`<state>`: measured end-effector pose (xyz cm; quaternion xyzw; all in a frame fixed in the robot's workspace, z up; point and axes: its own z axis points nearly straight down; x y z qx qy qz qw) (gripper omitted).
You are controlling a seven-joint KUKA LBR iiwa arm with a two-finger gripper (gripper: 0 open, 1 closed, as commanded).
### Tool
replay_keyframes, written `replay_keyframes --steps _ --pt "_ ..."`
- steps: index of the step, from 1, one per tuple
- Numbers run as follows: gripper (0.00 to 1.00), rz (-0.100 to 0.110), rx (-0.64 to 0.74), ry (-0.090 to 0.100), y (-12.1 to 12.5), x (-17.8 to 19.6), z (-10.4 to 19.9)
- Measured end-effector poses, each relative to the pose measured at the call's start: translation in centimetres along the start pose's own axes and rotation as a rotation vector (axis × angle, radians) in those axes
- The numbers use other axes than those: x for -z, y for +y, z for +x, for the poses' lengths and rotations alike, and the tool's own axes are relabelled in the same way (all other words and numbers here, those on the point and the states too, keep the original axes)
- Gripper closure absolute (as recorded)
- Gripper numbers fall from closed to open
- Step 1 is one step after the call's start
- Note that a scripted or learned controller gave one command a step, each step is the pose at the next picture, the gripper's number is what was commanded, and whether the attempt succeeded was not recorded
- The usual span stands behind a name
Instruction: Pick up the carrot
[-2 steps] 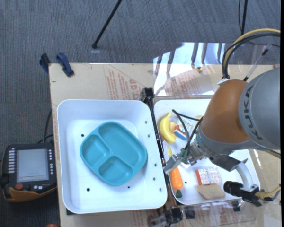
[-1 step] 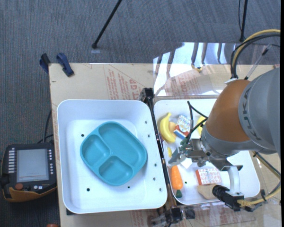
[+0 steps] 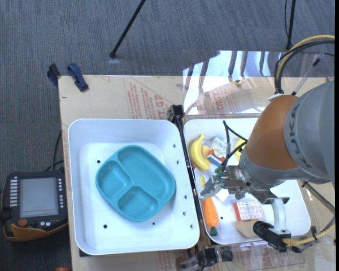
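The grey arm with its orange band is hanging over the right white bin, its gripper spread open just above the small orange carrot.

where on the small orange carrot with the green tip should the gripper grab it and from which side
Grip the orange carrot across its thicker upper half, coming straight down from above. It lies flat near the left wall of the right white bin, long axis running roughly up and down in the view, so the fingers should probably close across its narrow width. The gripper hangs just above its top end.
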<state>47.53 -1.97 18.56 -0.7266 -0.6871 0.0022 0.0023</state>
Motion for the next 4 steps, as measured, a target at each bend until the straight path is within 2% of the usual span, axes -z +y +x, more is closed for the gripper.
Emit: replay_keyframes --steps 1,2,3,4 --pt "0.00 0.000 0.000 0.000 0.0 0.0 0.0" --pt "0.00 -0.009 0.107 0.001 0.6 -9.6 -6.4" --pt "1.00 -0.002 0.110 0.003 0.4 -8.9 -6.3" --pt "1.00 -0.008 -0.131 0.001 6.9 4.8 -1.4"
